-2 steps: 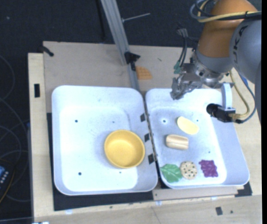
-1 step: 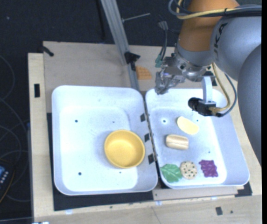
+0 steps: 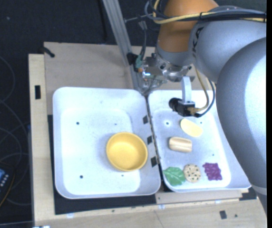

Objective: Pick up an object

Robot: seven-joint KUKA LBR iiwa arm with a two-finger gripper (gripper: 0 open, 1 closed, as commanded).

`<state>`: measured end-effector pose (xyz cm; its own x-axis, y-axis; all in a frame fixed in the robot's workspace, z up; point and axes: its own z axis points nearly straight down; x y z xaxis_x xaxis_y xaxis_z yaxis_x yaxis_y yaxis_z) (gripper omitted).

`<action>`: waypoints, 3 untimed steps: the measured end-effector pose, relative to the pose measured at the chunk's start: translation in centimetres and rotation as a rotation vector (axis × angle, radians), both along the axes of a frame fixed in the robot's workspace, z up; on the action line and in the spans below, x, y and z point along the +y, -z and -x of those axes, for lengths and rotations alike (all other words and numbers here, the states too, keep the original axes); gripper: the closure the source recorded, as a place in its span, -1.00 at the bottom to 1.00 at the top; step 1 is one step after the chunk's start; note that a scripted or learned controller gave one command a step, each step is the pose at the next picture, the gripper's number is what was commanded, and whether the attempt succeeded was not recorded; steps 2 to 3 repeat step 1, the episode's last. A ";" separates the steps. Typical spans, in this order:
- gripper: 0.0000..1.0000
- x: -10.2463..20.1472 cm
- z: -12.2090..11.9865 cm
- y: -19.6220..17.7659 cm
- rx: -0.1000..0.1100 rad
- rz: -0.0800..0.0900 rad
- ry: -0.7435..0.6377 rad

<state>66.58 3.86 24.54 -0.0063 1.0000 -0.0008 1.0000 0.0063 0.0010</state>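
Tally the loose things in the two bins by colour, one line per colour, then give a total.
Yellow: 2, the bowl in the left bin and the pale yellow piece in the right bin
Tan: 2, the roll and the cookie
Green: 1, the leaf
Purple: 1, the purple piece
Total: 6

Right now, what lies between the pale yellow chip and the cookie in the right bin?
In the camera view, the tan bread roll lies between the pale yellow chip and the cookie.
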 end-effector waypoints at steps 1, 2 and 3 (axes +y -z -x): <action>1.00 4.5 -1.9 0.5 -0.001 -0.001 0.000; 1.00 4.5 -1.9 0.5 -0.001 -0.001 0.000; 1.00 4.5 -1.9 0.5 -0.001 -0.001 0.000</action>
